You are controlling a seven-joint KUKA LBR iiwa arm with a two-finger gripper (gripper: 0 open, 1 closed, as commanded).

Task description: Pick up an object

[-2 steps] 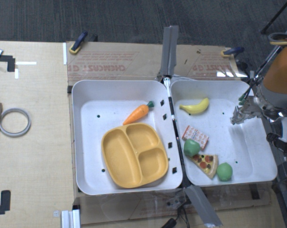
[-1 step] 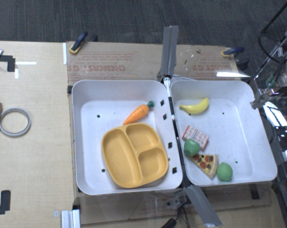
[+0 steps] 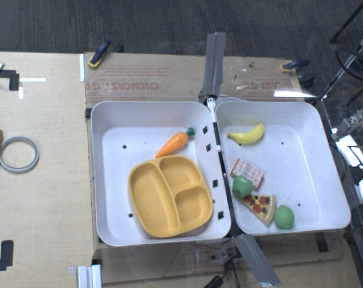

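- Nearest you in the right bin (image 3: 325,161): a green ball (image 3: 284,216), just right of a pizza slice (image 3: 259,207).
- Behind these: a second green ball (image 3: 242,186) touching a red-and-white carton (image 3: 248,173).
- In the left bin (image 3: 103,161): a yellow divided plate (image 3: 169,194), near side.
- Farther back: a carrot (image 3: 174,141) left, a banana (image 3: 247,134) right.
- Pincer state: you cannot tell.

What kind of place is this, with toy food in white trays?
Probably a lab or workshop test bench, not a kitchen. Two white bins sit on cardboard held by clamps, a tape roll lies beside them, and the banana and carrot look like plastic toys.
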